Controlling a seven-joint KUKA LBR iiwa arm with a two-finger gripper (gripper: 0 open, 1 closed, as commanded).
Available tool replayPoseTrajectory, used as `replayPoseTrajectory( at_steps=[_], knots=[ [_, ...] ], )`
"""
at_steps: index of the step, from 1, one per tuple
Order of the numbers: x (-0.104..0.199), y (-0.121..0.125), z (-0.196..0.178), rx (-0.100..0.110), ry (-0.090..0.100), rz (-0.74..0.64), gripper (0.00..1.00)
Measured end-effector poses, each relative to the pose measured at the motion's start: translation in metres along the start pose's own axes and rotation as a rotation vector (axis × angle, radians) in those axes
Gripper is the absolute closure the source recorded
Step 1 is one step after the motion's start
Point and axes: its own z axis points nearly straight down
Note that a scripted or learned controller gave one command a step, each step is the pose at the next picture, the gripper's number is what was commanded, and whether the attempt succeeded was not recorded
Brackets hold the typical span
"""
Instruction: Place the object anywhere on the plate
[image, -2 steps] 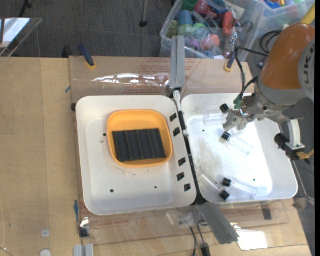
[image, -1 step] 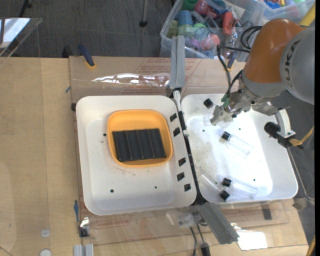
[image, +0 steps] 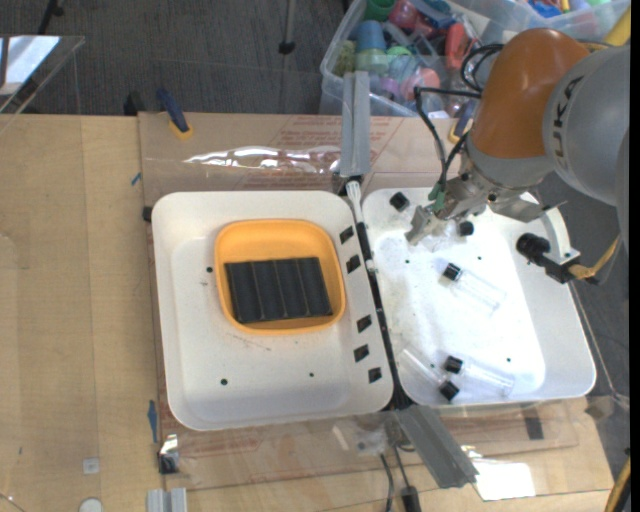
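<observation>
Clear vials (image: 470, 284) with black caps lie in the right bin (image: 560, 340) — the nearer one just below-right of the gripper (image: 425, 222), its long axis slanting down-right — while the orange plate (image: 232, 245) waits leftward; grip state: cannot tell.

Clear tote of colourful toys (image: 420, 45) behind the bins (image: 180, 390).

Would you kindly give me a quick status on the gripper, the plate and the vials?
Gripper low over right bin, far end. Orange plate in left bin, carrying black block. Two clear vials lying loose in right bin.
</observation>
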Motion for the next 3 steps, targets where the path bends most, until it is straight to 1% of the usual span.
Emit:
replayPoseTrajectory(
  at_steps=[1, 2, 3],
  knots=[
    [0.005, 0.022, -0.020, -0.001, 0.000, -0.070, 1.00],
    [0.022, 0.029, -0.048, -0.001, -0.001, -0.142, 1.00],
    [0.017, 0.028, -0.076, -0.001, -0.001, -0.184, 1.00]
  ],
)
